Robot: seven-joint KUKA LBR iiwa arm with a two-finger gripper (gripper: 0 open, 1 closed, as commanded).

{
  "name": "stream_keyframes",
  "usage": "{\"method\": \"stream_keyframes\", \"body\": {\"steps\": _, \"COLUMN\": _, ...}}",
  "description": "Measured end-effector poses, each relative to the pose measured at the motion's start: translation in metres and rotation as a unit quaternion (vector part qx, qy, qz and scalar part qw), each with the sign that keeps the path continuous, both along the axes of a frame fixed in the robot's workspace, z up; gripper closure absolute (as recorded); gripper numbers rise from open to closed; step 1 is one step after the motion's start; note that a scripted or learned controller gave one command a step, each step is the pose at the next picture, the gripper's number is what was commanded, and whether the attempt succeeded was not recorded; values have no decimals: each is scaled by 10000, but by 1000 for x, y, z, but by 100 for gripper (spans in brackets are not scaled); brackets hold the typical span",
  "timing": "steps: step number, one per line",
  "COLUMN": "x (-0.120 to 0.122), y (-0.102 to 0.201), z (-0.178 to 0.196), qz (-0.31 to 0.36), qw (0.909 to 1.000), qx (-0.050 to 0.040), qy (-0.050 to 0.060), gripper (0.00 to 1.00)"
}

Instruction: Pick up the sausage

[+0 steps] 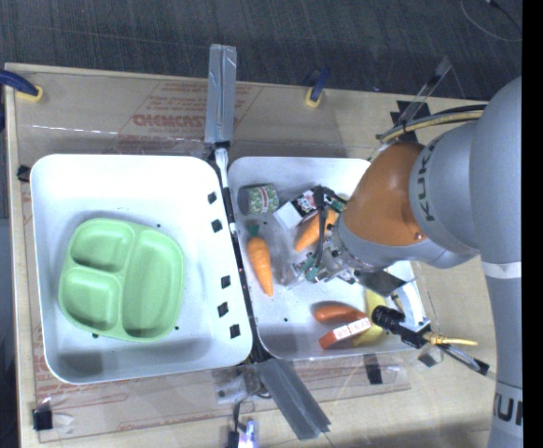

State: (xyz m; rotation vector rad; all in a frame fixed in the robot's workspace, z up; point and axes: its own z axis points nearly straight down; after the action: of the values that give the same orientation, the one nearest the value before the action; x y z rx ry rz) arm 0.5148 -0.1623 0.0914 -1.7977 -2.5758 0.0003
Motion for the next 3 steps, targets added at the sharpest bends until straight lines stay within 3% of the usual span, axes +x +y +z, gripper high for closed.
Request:
{"method": "stream_keyframes", "body": {"steps": 1, "x": -37, "y": 55, "z": 89, "qz": 1311, "qw": 9914, "qx": -5, "qy": -13, "gripper": 100}}
{"method": "stream_keyframes", "body": {"steps": 2, "x": -37, "y": 69, "z": 150, "qz": 2009, "qw": 9796, "qx": -11, "qy": -23, "gripper": 100}}
{"method": "stream_keyframes", "body": {"steps": 3, "x": -37, "y": 59, "z": 1, "qz": 2547, "qw": 9670, "qx": -57, "qy": -20, "gripper": 100}}
